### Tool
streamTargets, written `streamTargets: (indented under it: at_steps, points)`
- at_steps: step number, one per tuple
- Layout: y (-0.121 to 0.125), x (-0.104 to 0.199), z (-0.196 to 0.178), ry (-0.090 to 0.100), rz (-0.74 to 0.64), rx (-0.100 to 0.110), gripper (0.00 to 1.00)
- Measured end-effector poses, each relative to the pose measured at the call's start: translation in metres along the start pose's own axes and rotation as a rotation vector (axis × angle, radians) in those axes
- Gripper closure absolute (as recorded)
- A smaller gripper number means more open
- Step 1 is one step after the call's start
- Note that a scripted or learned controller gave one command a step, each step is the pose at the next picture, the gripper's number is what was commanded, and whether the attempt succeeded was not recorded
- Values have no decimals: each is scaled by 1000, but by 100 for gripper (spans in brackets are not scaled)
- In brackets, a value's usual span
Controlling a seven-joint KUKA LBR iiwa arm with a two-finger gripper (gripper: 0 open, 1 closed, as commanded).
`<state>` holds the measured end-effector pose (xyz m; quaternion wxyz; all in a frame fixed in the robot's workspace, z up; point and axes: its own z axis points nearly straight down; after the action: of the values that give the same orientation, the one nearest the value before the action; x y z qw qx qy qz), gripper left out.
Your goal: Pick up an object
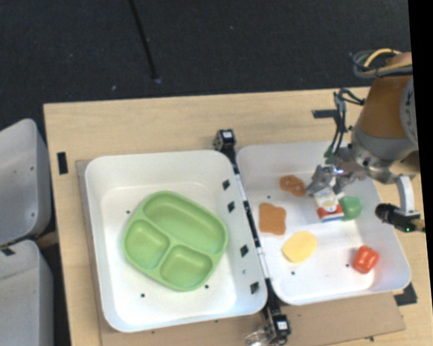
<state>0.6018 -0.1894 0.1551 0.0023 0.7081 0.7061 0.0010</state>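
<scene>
While the end effector point(327, 194) hovers, a small red-and-white object point(328, 211) lies beneath.

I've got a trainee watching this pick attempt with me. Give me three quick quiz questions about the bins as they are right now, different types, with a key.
1. True or false: the green divided plate lies in the same bin as the yellow piece.
2. Multiple choice: which item lies nearest the right bin's lower right corner? A) orange-brown slice B) red piece C) small orange piece
3. Fill in: the gripper hangs over the ____ bin, just above a small red and white item beside a green one.

Key: 1 false, the plate is in the left bin; 2 B; 3 right.
</scene>
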Motion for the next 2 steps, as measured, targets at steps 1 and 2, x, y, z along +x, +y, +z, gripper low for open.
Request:
streamTargets:
  at_steps: [1,2]
  points:
    - [-3,-8,-48,-1,4,-1,100]
    - [-3,-8,-91,0,-6,1,100]
